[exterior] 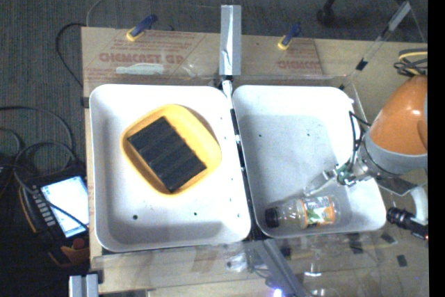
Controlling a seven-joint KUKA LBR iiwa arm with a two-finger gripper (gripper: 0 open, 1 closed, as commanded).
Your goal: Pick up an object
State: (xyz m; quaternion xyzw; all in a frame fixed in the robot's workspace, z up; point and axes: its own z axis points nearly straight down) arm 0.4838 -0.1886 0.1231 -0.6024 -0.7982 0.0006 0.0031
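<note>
So there are two shallow white plastic bins side by side on the tabletop (104, 52), which looks like a brown board with faded red lettering; the left bin (111, 219) has a rounded yellow dish (135, 130) sitting a bit above its middle, and a dark ridged rectangular pad (167, 154) lies inside the dish, turned at an angle; the right bin (292, 122) has a clear plastic bottle with a dark cap and an orange-green label (306, 212) lying on its side along the near wall, cap pointing toward the left bin; the grey arm with the orange band (403, 129) comes in from the right and hangs over that bin's right edge; the claw (341, 176) is low in the bin, just above and to the right of the bottle, close to it but nothing is visibly between the fingers, and honestly I can't tell if it's open or closed since it's too small and blurry; also two clamps with blue handles (142, 26) sit along the far edge of the board, and a lit tablet-like screen (64, 202) is on the floor to the left.
</note>
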